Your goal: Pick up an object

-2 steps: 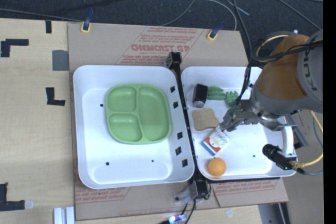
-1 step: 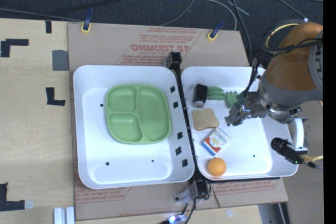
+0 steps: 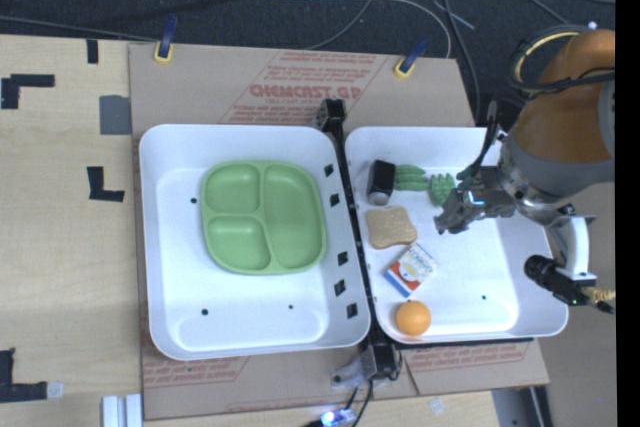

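- Over on the right, the right bin has five loose things: one black cylinder, one green toy next to it at the far side, one slice of toast, one small red, white and blue carton, and one orange ball by the near wall.
- Left bin holds just one thing, a green divided plate with three compartments.
- Arm comes in from the right, wrist bent down over the right bin.
- Gripper hangs just right of the toast and just near of the green toy's end. Can't tell how far open the fingers are or whether anything's in them.
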Available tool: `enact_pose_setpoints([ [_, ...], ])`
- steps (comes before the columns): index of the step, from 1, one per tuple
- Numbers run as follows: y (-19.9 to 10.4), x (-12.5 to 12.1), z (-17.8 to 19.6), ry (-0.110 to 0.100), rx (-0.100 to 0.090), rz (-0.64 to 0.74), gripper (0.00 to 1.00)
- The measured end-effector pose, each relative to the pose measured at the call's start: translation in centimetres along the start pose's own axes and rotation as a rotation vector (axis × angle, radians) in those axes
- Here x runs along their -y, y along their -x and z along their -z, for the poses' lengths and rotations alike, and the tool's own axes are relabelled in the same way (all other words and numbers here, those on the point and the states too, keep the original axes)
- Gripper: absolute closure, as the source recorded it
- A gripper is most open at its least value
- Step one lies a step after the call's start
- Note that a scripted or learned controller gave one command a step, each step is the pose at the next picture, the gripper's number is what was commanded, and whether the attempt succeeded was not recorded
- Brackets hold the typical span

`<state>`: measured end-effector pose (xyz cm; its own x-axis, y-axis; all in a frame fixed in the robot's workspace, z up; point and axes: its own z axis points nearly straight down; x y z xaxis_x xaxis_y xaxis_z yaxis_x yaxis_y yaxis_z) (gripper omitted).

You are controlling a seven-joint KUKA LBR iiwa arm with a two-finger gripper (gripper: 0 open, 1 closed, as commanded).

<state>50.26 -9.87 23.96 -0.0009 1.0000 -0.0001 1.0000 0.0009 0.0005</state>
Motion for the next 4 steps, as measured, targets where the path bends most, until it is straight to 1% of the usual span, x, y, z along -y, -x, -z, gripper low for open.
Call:
enact_pose_setpoints([
  [1,-4.5,-1.7,0.4,-0.001,-0.001,0.005,1.00],
  [2,-9.1,-5.0,-0.3,-0.001,-0.001,0.005,1.00],
  [3,-13.6,-7.4,0.3,0.000,-0.001,0.005,1.00],
  [4,-19.0,-9.4,-1.2,-0.002,0.000,0.005,1.00],
])
